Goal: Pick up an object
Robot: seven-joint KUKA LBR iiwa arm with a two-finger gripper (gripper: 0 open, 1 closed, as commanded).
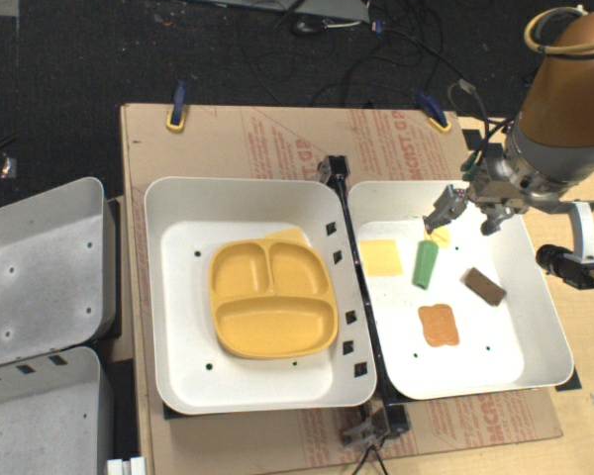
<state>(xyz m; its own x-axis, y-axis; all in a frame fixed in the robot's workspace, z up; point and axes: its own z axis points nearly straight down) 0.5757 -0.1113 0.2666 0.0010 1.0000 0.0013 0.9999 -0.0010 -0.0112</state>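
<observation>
I find the gripper [468, 212] open and empty above the right bin [544, 349] near its far edge. Nothing lifted: the green block [425, 263] lies mid-bin, just below. Grasp and lift outstanding.

Two bins sat side by side on a board [277, 142] that covered the bench. In the left bin [168, 265] lay a divided tray [273, 299], roughly central. The right bin [535, 349] held four loose pieces: a flat square [381, 258] near its left wall, a stick [426, 263] just right of that, a small block [483, 286] further right, and a flat slab [439, 325] nearer the front, below the stick. The gripper [468, 211] hung over the right bin's rear part, behind the stick; something small [439, 236] seemed to lie just under it. Two clamps [177, 107] sat at the board's far edge.
</observation>
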